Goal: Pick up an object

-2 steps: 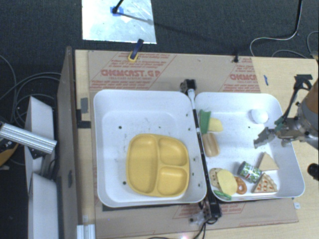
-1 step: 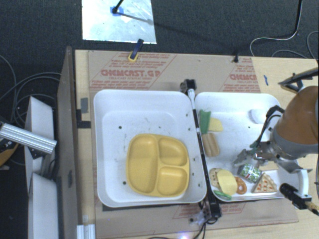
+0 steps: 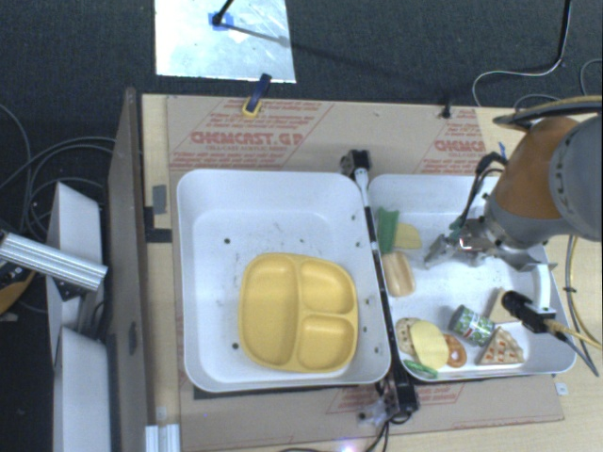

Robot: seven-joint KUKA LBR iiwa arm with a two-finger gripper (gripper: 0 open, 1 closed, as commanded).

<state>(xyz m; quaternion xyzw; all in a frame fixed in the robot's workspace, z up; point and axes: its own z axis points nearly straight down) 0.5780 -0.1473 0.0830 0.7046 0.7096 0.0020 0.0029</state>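
My gripper [image 3: 445,249] hovers over the upper middle of the right bin [image 3: 424,185], open with nothing between its fingers. Just left of it lie a pale yellow piece [image 3: 408,236] and a green piece [image 3: 383,226]. A tan bun [image 3: 399,274] rests below those, against the bin's left wall. Along the front of the bin sit a sandwich-like toy [image 3: 426,345], a small green can [image 3: 470,324] and a pizza slice [image 3: 501,347]. A thin tan stick [image 3: 492,301] lies above the slice.
The left bin [image 3: 203,201] holds a yellow divided plate [image 3: 300,311]. A black divider strip [image 3: 369,224] runs between the two bins. The grey and orange arm [image 3: 542,182] covers the right bin's far right corner.
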